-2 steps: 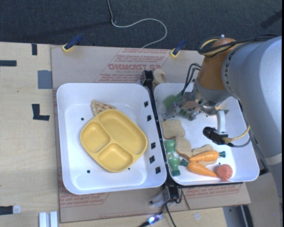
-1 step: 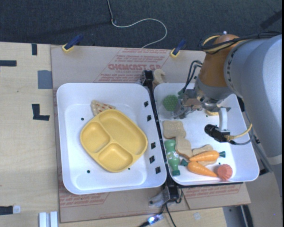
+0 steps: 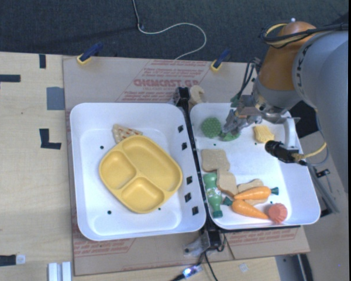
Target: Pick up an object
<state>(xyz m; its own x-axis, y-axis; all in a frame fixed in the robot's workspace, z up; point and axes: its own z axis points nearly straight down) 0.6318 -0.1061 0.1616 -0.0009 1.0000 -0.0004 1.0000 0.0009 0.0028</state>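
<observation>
Over the right white plastic bin (image 3: 298, 212), beside a green round toy vegetable (image 3: 210, 126): two-finger gripper (image 3: 231, 130), finger spread impossible to tell, best lowered squarely before closing.

Divided tray (image 3: 141, 174) in the left bin (image 3: 82, 157), wafer (image 3: 124, 133) just behind it, right bin (image 3: 298, 180) alongside.

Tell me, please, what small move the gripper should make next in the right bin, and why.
Probably a short descent, then a close. The gripper sits low at the right edge of the green broccoli piece near the back of the right bin, and nothing shows between its fingers yet.
</observation>
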